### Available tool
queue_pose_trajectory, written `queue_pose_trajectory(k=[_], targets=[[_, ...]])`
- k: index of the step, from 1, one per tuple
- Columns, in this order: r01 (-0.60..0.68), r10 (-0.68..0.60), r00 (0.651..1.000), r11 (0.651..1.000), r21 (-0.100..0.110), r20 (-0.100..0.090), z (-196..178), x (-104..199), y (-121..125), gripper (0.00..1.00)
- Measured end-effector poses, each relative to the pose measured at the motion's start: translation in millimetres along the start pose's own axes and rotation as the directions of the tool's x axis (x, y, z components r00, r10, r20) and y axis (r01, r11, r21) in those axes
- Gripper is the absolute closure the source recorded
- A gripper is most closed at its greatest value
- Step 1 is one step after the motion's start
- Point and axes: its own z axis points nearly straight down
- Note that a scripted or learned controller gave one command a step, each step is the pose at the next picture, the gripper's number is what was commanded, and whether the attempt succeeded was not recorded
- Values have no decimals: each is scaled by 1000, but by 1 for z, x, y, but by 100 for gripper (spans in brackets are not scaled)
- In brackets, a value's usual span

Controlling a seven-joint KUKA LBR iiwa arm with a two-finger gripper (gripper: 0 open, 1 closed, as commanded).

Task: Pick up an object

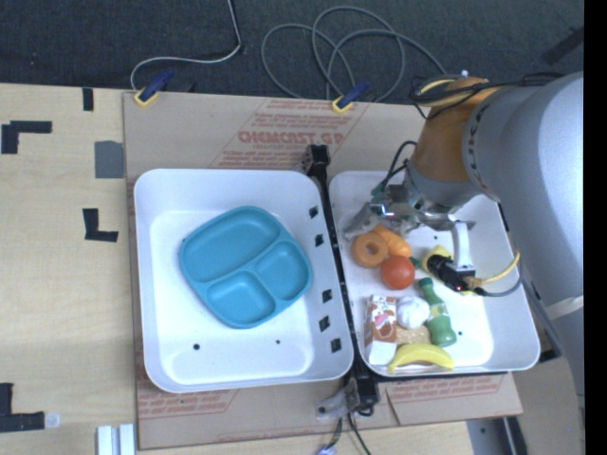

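Wooden counter [57, 282], right bin [503, 344] still stocked with donut [371, 249], tomato [397, 273], banana [422, 356]; hand [387, 209] low at upper-center bin edge, grip state unreadable, apparently nothing lifted yet.

The two bins [156, 254] are white. The divided plate [247, 265] in the left one is light blue. In the right bin the banana [422, 355] is yellow, the tomato [398, 273] red, the donut [372, 249] orange-brown, the bottle [437, 317] green. The arm [531, 150] is grey with an orange band [444, 140]. The cardboard sheet [237, 131] is tan with red print
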Motion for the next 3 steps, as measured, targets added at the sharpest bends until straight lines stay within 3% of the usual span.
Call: queue_pose_trajectory(k=[1,2,3], targets=[[0,0,1000,1000,-2,0,-1,-10,-25,0],[-1,1,1000,1000,2,-1,-2,6,-54,0],[1,-1,1000,1000,-2,-1,-1,-16,-61,0]])
